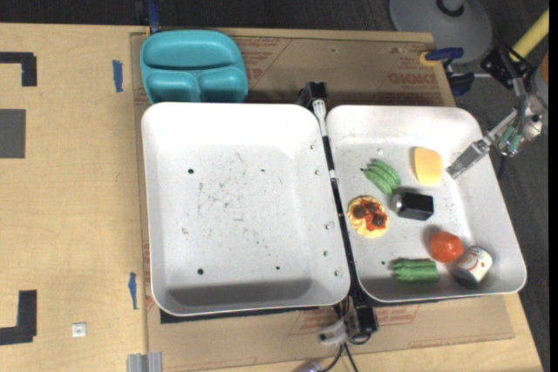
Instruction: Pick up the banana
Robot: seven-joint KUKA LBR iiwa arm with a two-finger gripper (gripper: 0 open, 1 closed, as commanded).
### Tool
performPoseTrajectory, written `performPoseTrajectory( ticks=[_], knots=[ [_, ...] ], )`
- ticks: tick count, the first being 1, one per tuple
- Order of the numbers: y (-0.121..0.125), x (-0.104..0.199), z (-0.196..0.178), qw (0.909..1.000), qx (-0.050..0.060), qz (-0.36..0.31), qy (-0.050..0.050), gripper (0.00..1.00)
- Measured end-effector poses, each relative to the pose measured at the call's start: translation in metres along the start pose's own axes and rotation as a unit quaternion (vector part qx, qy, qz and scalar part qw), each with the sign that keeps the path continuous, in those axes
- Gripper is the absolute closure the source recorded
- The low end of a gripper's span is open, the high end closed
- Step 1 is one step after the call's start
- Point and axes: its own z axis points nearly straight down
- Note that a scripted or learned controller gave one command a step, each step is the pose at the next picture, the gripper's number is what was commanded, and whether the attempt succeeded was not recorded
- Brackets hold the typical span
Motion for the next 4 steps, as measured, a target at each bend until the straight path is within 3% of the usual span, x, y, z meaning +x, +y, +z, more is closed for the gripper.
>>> performPoseTrajectory(
  ticks=[1, 2, 3, 4],
  knots=[
    [0.013, 0.054, 0.141, 1.0, 0.001, 0.005, 0.001, 0.0],
    [-0.03, 0.115, 0.149, 0.9913, -0.001, -0.132, 0.0, 0.0],
    [-0.03, 0.114, 0.148, 0.9492, -0.001, -0.315, -0.001, 0.0],
    [0.065, 0.073, 0.143, 0.9237, -0.001, -0.383, 0.001, 0.0]
  ],
)
